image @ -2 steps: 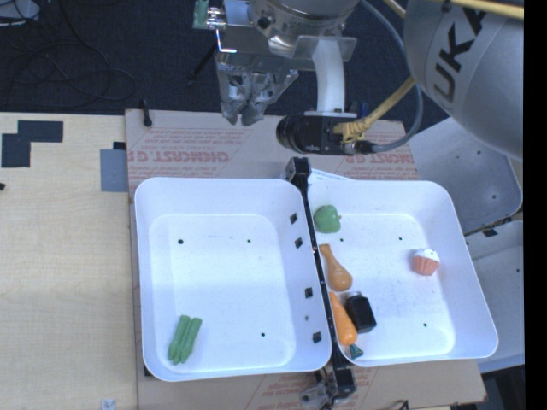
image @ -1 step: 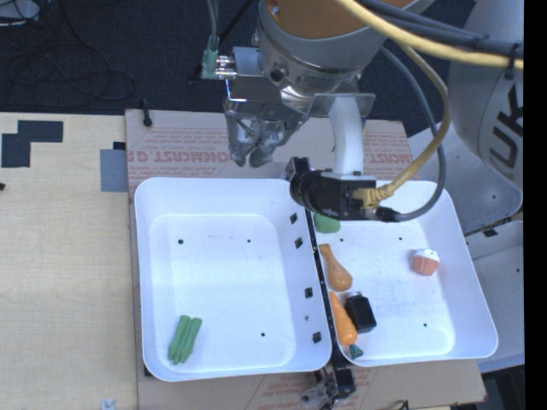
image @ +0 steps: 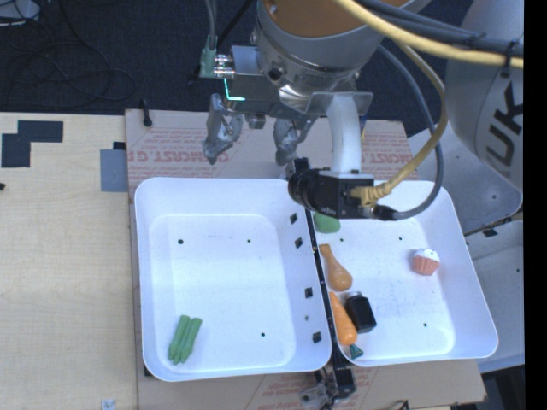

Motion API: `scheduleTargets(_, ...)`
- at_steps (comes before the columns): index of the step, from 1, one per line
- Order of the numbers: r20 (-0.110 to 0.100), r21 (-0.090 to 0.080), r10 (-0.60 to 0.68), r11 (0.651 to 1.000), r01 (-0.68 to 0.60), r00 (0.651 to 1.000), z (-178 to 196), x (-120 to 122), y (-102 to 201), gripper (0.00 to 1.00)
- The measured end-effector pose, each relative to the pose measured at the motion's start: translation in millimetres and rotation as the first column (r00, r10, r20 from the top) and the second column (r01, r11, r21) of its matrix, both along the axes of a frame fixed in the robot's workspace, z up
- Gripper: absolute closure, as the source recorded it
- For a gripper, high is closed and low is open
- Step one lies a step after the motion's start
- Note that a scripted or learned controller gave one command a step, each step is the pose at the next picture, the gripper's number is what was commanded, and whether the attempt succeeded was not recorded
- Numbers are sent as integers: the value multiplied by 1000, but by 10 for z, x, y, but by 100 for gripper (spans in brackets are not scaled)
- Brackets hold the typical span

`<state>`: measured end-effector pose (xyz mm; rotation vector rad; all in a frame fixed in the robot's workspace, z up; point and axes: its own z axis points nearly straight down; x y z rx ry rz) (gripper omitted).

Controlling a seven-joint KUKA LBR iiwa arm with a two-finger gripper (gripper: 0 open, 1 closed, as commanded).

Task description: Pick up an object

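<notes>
- My end effector hangs above the far rim of the bins, fingers spread apart with nothing between them.
- A green object lies in the right bin, near its far left corner, just below and right of my end effector.
- Further forward lie an orange pear-shaped piece, a carrot and a black block.
- Green beans rest in the left bin.

Setting: robotics lab | evidence: grey industrial arm with orange band and exposed cabling | pale wood surface bearing black marker patches | cardboard sheet under two white bins | loose cables on dark floor behind
</notes>
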<state>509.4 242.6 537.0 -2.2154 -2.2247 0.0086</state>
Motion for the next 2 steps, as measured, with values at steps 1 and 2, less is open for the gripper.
scheduleTargets(1, -3, -2, 5, 1000, -5, 1000, 96, -1, 10, 100)
scheduleTargets(2, -8, -3, 10, 1000, -10, 1000, 187, -3, 21, 100)
